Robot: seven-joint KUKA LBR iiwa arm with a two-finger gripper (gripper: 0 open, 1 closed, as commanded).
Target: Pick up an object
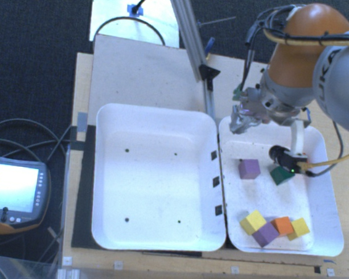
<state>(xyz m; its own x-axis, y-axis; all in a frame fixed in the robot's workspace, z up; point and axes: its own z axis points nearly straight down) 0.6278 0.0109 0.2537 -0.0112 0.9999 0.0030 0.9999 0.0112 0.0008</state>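
Observation:
In the right bin (326, 201) a purple cube (249, 169) lies near the middle and a dark green block (280, 175) sits just to its right. Near the front of that bin two yellow cubes (254, 222) (299, 228), an orange cube (283, 225) and a second purple cube (265, 234) cluster together. My gripper (239, 123) hangs over the bin's back left corner, above and behind the purple cube, with nothing seen between its fingers.
The left bin (107, 160) stands beside the right one. A slanted metal pole (192, 32) rises behind the bins. A teach pendant (8, 196) lies to the left of the bench. A black cable end (281, 155) dangles by the green block.

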